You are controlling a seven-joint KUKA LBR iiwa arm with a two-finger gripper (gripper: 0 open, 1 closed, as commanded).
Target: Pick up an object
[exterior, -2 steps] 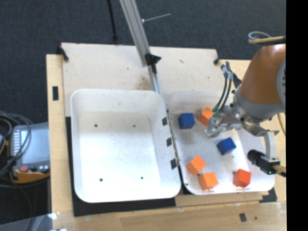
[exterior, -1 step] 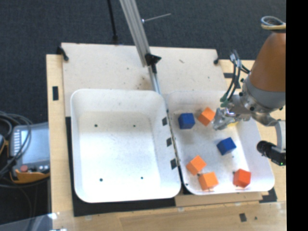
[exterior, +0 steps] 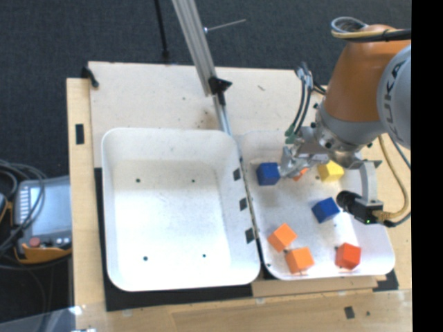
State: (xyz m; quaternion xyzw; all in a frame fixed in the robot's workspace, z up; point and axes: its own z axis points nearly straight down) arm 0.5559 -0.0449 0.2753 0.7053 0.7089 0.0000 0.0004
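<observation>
One claw by blue cube; grip state unclear; "KUKA" lettering partly legible on arm.

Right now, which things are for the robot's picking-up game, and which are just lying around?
For the game:
claw
blue block beside it
yellow block
second blue block
orange blocks
red block

Just lying around:
left bin
metal pole
grey box with cables

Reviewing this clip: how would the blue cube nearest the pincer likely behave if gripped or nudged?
The blue cube looks rigid, with flat faces, so it should slide rather than roll. It seems small and probably light, so a nudge from the pincer may shift it across the smooth right bin.
</observation>
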